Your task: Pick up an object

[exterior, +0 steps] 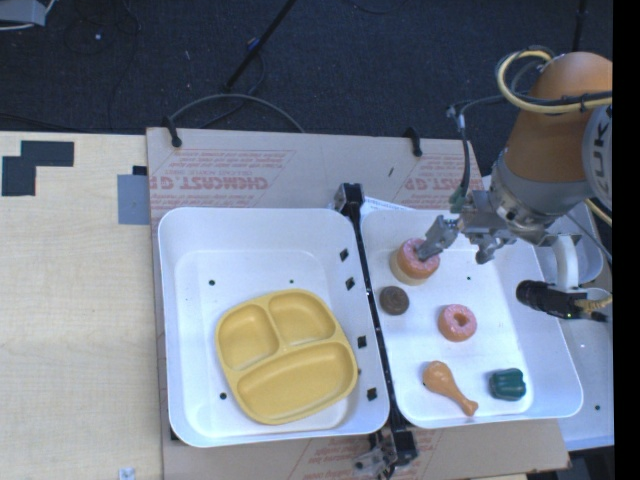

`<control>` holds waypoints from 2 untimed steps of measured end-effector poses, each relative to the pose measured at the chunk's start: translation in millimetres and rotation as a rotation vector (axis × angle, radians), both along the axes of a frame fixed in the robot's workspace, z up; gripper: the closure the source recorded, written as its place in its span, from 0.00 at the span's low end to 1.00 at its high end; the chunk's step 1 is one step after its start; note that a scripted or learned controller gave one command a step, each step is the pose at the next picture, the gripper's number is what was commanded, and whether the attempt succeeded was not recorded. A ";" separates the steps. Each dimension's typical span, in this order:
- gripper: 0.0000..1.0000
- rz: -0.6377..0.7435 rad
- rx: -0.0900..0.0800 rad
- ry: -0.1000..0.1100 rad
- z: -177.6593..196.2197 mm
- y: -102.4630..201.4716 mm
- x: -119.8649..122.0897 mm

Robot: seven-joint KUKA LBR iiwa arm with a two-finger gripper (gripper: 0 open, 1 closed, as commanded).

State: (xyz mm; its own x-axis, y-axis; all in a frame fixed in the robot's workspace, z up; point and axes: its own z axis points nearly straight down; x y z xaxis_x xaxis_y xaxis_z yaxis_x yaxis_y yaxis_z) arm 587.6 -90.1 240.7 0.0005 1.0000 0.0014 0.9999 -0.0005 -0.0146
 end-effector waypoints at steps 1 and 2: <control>0.00 0.002 -0.001 -0.011 6.8 -0.1 2.1; 0.00 0.001 0.000 -0.004 -56.9 2.7 -4.0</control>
State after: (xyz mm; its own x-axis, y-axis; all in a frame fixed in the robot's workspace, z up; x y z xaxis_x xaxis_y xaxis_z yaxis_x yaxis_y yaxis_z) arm 583.6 -87.4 183.8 -0.0001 1.0000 0.0015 0.9999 0.0001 -0.0103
